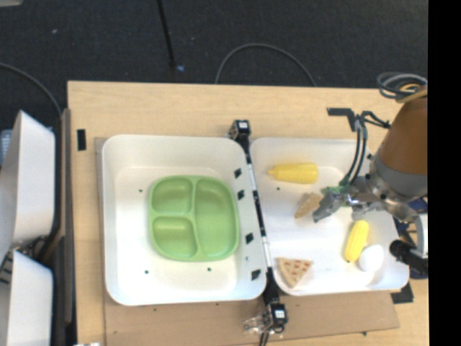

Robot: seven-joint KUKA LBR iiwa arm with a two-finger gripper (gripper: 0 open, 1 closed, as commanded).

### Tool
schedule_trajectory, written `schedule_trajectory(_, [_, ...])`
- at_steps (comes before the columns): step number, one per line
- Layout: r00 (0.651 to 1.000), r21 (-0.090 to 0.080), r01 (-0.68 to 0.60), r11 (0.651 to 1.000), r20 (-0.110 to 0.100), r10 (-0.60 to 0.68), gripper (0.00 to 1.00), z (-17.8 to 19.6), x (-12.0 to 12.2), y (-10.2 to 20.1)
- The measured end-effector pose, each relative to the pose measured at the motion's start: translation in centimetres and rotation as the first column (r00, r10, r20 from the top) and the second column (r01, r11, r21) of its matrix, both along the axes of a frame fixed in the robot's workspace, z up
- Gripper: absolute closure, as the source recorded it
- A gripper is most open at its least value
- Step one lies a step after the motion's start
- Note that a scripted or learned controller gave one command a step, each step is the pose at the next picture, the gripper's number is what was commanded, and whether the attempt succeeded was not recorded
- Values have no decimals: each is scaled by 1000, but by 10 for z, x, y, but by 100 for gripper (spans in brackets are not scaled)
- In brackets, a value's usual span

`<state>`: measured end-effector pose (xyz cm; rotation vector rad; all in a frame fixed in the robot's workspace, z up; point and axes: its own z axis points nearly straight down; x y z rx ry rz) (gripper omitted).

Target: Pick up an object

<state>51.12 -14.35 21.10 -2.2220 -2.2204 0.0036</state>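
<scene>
Gripper (325,209) hangs over the right bin (328,150) middle, touching perhaps the tan piece (307,205); its finger state I cannot tell.

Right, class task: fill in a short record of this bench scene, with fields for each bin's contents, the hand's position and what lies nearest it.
left bin: green divided plate
right bin: two yellow corn cobs, pizza slice, white egg-like item, tan piece
hand: over right bin, reaching in from the right
nearest to hand: tan piece, just to its left
grasp: cannot tell
</scene>
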Motion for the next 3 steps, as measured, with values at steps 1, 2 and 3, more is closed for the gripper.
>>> schedule_trajectory(1, [1000,1,0,1000,-2,0,0,-60,4,-8])
schedule_trajectory(2, [1000,1,1,1000,-2,-1,0,-113,3,-9])
schedule_trajectory(3, [1000,1,8,1000,5,-8,100,-99,5,-9])
